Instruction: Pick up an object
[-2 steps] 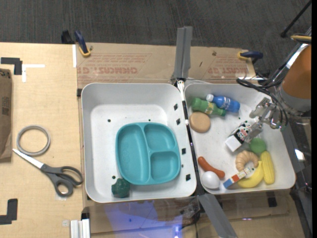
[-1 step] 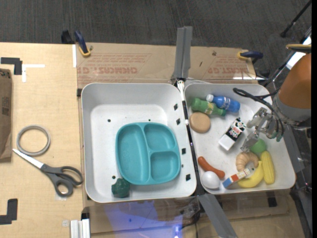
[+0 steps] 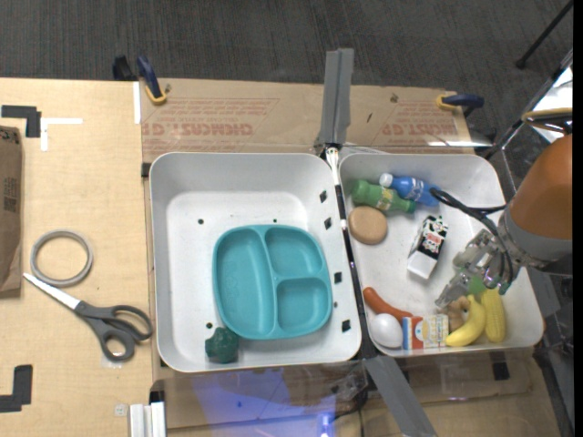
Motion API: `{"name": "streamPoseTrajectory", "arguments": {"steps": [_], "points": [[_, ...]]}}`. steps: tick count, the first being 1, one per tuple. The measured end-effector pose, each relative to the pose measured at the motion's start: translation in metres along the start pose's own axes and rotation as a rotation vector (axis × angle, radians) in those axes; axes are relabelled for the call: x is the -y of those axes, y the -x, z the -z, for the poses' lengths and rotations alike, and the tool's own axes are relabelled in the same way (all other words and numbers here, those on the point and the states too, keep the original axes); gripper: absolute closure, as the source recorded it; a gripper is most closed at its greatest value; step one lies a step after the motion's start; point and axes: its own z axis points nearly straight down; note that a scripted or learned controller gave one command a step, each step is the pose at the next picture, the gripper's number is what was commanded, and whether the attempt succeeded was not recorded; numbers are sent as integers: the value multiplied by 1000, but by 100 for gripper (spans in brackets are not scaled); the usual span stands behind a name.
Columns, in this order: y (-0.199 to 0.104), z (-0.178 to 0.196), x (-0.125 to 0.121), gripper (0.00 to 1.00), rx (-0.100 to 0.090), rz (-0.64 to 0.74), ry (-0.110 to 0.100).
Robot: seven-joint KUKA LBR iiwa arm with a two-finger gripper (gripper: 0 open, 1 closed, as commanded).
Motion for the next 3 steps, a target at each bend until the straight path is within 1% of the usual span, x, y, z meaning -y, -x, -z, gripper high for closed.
{"name": "streamPoseTrajectory", "arguments": {"steps": [1,2,3], "points": [[1,10,-1,100,3,3,1],[-77,-1,-46,100,-1,-110,-1],[11,44,-53,100,4,476,1]]}}
